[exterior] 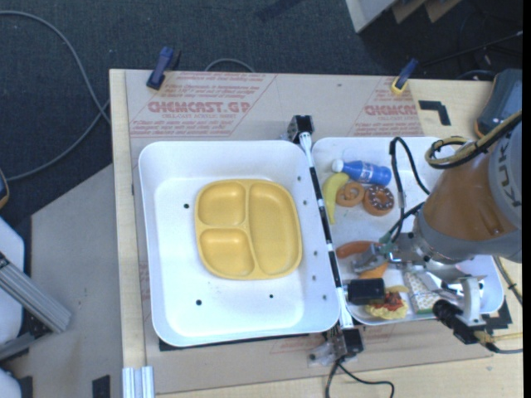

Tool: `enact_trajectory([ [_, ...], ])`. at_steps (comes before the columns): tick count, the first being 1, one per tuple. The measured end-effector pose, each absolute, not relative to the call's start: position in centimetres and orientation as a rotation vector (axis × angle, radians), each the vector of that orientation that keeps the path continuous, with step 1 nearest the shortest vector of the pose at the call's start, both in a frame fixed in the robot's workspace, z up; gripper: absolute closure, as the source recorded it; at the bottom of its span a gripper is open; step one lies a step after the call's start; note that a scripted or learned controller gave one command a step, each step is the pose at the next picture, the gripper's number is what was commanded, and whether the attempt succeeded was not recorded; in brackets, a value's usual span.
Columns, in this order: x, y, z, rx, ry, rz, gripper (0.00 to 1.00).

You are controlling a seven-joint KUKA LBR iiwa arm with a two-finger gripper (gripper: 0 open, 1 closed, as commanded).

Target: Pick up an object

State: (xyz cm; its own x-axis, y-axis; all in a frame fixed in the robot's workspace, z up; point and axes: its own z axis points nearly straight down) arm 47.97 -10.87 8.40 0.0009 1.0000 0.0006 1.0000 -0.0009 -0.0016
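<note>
The tool (pixel 377 259) sits low in the right bin (pixel 489 293), over a clutter of small items; whether it is clenched I cannot tell. Crowding risks a snag or double grab. Farther back lie a donut (pixel 379 199), banana (pixel 333 193), bottle (pixel 365 172).

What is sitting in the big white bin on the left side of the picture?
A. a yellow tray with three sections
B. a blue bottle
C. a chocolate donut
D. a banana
A: the yellow tray with its three sections lies in the middle of the left bin, while the blue bottle, the donut and the banana all lie in the right bin.
</note>
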Motion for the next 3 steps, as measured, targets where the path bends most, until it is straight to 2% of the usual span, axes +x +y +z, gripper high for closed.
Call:
enact_trajectory([
  [1, 52.5, -9.3, 8.4, -2.221, -2.223, -0.001, 0.00],
  [2, 52.5, -9.3, 9.4, -2.223, -2.224, -0.002, 1.00],
  [3, 56.1, -1.6, 18.5, -2.220, -2.222, -0.001, 1.00],
])
